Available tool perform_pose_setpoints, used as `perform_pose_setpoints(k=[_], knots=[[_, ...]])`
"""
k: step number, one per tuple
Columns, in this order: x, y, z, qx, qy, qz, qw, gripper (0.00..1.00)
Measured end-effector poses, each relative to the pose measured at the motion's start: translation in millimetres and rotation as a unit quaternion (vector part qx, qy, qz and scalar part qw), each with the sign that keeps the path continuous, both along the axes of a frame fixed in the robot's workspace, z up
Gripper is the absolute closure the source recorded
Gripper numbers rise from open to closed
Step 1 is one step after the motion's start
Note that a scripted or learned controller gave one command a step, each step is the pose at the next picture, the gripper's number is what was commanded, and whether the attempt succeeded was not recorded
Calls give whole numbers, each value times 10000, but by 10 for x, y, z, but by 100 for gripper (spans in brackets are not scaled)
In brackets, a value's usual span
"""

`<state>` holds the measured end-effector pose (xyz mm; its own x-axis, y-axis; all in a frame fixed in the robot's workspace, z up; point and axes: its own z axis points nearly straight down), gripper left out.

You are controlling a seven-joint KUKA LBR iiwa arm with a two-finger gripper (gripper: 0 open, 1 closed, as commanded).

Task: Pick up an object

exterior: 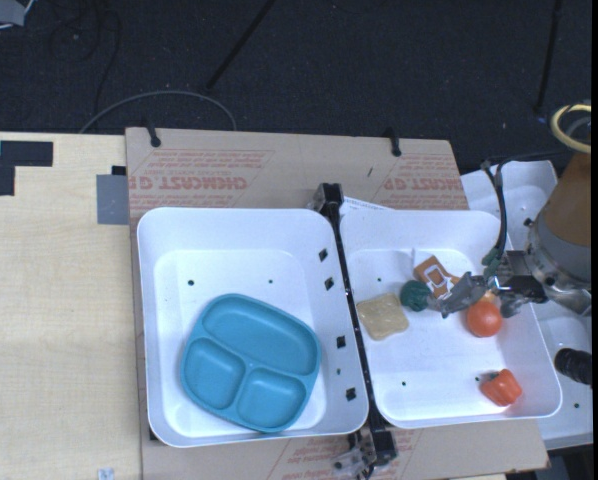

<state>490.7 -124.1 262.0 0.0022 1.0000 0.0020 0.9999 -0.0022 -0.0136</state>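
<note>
Fingers perhaps open, crowded by orange ball, green ball, sponge

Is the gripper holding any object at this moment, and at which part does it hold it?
It cannot be told. The gripper is low in the right bin, right beside the red ball, but no object is visibly between its fingers.

A blue divided plate with three compartments lies in the left white bin, toward its near side. Both bins sit on a brown cardboard sheet printed with red lettering. Left of it is a pale wooden benchtop; beyond, dark carpet crossed by cables.
</note>
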Motion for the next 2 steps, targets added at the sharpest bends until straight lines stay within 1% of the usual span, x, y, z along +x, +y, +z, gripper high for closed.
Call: perform_pose_setpoints(k=[1,2], knots=[[19,-1,57,-11,-61,11,10000,0],[37,54,-388,1,-29,10,10000,0]])
